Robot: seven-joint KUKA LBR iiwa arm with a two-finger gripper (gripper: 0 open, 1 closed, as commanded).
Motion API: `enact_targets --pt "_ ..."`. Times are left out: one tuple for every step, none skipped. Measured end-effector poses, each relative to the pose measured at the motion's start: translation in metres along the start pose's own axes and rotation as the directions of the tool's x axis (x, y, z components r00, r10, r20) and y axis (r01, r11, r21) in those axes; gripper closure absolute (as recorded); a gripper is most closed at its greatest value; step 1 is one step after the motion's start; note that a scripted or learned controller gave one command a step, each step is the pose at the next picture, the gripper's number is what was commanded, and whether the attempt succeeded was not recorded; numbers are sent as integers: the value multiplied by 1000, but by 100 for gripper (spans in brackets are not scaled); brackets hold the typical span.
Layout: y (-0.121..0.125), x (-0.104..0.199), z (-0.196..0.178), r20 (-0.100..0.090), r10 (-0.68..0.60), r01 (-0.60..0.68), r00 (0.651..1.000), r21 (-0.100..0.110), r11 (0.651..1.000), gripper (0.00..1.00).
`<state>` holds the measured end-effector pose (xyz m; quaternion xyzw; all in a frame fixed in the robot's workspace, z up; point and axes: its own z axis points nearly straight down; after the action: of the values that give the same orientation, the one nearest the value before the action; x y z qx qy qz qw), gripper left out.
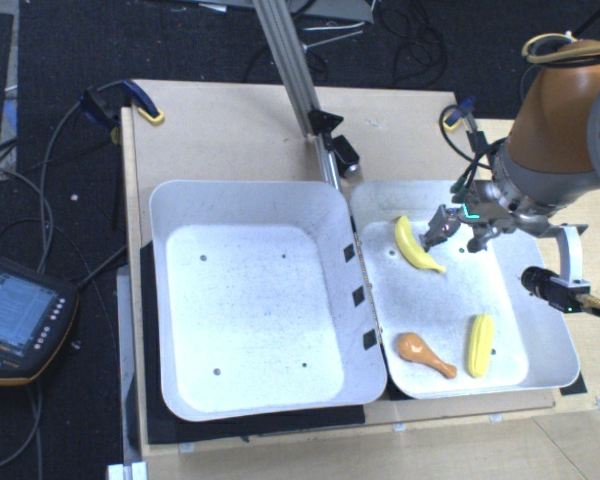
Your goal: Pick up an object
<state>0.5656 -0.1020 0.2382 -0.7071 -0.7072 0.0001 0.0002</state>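
In the right bin (540, 363) lie three things: a yellow banana (416, 246) near the back left, a yellow corn cob (480, 345) at the front right, and an orange gourd-shaped toy (425, 353) at the front. My gripper (464, 230) hangs over the back of this bin, just right of the banana, with its dark fingers spread apart and nothing between them.
The left bin (180, 208) sits beside the right one, joined along a middle edge with black clips. A metal pole (295, 63) slants up from the back of the bench. Cables and a teach pendant (15, 318) lie on the floor at left.
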Motion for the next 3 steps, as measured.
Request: enact_targets --pt "0 0 0 0 0 0 1000 0 1000 0" --pt "-8 7 51 -1 0 0 1000 4 1000 0" --pt "-14 5 112 0 0 0 1000 5 1000 0"
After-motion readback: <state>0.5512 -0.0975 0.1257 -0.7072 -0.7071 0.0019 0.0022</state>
